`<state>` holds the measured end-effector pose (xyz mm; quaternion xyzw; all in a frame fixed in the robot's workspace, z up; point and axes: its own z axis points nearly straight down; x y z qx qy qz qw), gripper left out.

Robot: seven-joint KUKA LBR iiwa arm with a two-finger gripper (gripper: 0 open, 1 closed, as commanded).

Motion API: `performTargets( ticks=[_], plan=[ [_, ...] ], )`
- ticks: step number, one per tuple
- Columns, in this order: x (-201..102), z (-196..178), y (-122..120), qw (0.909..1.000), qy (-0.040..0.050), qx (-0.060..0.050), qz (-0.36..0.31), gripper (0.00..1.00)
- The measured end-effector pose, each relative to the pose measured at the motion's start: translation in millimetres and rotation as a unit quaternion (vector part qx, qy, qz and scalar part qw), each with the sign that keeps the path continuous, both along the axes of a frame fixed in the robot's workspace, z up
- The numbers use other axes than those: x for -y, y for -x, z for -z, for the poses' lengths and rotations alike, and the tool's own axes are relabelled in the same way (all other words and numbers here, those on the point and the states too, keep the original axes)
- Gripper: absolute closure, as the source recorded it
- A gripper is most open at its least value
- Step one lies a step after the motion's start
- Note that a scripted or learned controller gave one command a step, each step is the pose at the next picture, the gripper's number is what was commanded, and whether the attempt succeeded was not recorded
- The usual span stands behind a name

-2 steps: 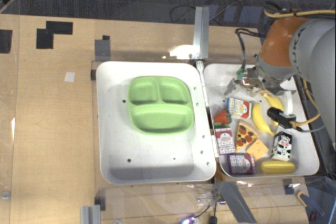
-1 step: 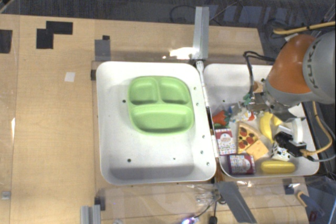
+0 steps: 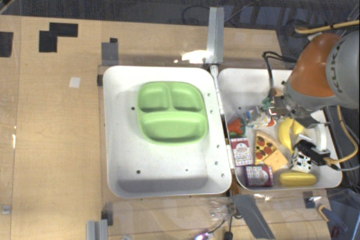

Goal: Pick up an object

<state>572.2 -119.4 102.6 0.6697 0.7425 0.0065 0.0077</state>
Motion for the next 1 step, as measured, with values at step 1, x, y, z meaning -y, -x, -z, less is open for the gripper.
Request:
performTargets(
  ticks=[1],
  plan=[
    [-62.7, -83.7, -57.4, 0.9993, -0.0008, -0.007, 0.038, 1.00]
  ],
)
